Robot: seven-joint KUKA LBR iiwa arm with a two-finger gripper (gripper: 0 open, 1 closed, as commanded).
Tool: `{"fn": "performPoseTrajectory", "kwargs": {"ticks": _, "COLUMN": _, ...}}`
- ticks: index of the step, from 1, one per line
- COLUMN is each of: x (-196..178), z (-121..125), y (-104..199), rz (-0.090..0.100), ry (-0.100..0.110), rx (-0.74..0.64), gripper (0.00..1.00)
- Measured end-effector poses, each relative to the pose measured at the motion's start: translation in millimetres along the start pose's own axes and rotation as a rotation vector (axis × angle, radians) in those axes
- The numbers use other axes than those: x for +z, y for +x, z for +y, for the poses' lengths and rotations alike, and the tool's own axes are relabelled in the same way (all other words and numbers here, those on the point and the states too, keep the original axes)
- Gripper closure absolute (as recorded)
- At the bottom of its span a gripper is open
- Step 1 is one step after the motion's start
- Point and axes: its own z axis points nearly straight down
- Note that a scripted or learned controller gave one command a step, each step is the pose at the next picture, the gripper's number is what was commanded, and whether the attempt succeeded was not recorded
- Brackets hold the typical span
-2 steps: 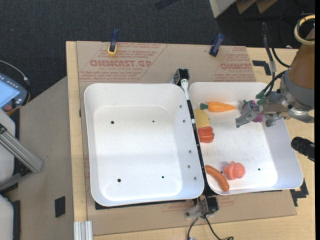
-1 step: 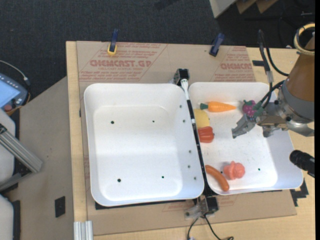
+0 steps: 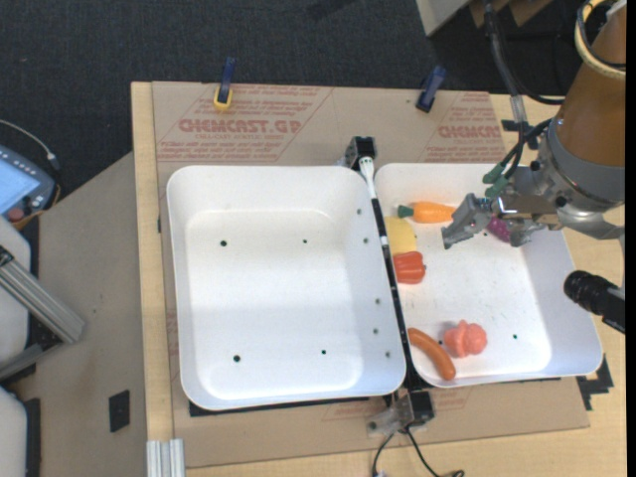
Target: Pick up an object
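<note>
The right white bin [image 3: 537,306] holds several toy foods. An orange carrot [image 3: 430,212] lies near its far left corner, with a yellow piece [image 3: 400,235] and a red pepper [image 3: 409,266] just below it along the left wall. An orange sausage [image 3: 432,354] and a pink lumpy piece [image 3: 465,338] lie near the front edge. My gripper [image 3: 487,225] hangs over the bin's far right part, just right of the carrot. A purple object [image 3: 500,231] shows partly under the gripper; whether it is held is unclear.
The left white bin [image 3: 199,296] sits beside the right one, with a black divider strip [image 3: 383,256] between them. Both rest on a cardboard sheet [image 3: 298,117] with blue clamps at the back. A black cylinder [image 3: 596,296] juts in at the right.
</note>
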Motion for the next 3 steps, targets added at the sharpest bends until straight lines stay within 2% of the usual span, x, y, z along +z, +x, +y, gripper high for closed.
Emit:
{"fn": "performPoseTrajectory", "kwargs": {"ticks": 1, "x": 97.8, "z": 14.8, "y": 33.7, "rz": 0.0, "ry": 0.021, "rx": 0.004, "gripper": 0.0}}
{"fn": "performPoseTrajectory", "kwargs": {"ticks": 2, "x": -57.2, "z": 74.6, "y": -7.6, "rz": -0.005, "ry": -0.01, "rx": 0.008, "gripper": 0.0}}
{"fn": "performPoseTrajectory", "kwargs": {"ticks": 3, "x": -60.1, "z": 72.8, "y": -5.2, "rz": -0.004, "ry": 0.003, "rx": 0.006, "gripper": 1.0}}
